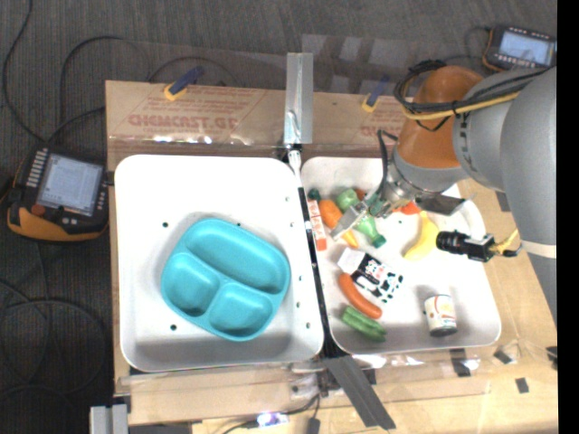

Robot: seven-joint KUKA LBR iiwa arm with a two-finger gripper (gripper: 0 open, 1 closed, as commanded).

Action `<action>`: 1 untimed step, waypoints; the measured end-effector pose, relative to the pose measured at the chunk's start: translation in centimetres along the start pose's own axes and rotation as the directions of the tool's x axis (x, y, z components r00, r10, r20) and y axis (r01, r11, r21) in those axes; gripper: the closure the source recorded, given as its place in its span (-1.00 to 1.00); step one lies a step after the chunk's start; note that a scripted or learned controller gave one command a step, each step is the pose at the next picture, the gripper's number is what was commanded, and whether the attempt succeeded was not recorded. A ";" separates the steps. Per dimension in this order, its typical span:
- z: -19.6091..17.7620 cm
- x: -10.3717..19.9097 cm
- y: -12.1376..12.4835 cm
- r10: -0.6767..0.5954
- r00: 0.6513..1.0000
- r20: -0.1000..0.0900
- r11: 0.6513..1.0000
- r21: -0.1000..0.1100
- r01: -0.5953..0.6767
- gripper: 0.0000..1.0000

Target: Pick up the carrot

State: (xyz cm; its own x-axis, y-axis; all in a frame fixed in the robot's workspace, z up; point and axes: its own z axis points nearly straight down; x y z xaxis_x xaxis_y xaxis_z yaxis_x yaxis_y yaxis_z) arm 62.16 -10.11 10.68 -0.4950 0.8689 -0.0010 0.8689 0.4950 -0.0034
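Clutter crowds the right bin (484, 328), where the gripper (351, 221) reaches down among the toys near the bin's upper left part. Its metal fingers (344, 224) point down and to the left, but whether they stand open or closed is not clear at this angle, and nothing can be seen held between them. The carrot (330, 213), a short orange piece, lies just beside the fingertips, close to the wall between the two bins. A green vegetable piece (348, 197) sits just above it, and another green piece (371, 233) lies right under the gripper, so the carrot is hemmed in on that side. Below these rests a black-and-white box (373, 277), then an orange-red sausage shape (360, 297) and a green pod (364, 324) near the bottom wall. A banana (419, 235) lies to the right of the gripper, and a small white can (441, 314) stands in the lower right corner. The left bin (145, 188) holds a blue divided plate (226, 277), well apart from the arm (507, 134).
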 end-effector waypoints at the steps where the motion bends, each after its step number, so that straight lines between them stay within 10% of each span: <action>1: -1.5 -0.3 0.2 0.002 1.000 0.008 1.000 -0.007 -0.002 1.00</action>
State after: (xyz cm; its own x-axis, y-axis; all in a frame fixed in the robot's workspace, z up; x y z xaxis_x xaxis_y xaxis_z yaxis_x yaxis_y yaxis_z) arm 62.50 -10.31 12.15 -0.4932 0.8699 -0.0087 0.8699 0.4932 0.0039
